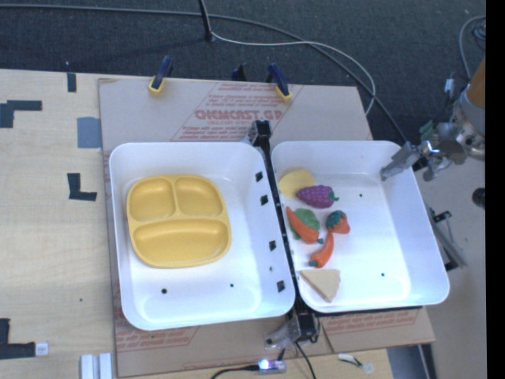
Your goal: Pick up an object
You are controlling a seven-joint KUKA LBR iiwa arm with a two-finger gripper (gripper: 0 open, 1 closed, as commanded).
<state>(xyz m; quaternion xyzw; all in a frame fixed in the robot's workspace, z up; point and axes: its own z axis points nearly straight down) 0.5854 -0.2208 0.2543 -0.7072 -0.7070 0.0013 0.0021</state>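
Over the right bin's (410,235) far right corner, pincer (394,168) hovering, grip state impossible to tell, toy food (316,227) lying well apart toward the bin's left side, near the divider.

Two shallow white bins sit side by side: the left bin (138,306) and the right bin (410,279). One yellow divided plate (178,219) has three compartments. Six toy foods: one yellow piece (293,181), one bunch of purple grapes (316,196), one carrot (303,224), one strawberry (338,222), one orange chilli (323,252), one sandwich wedge (321,282). Two blue-and-yellow clamps (160,76) (278,83).
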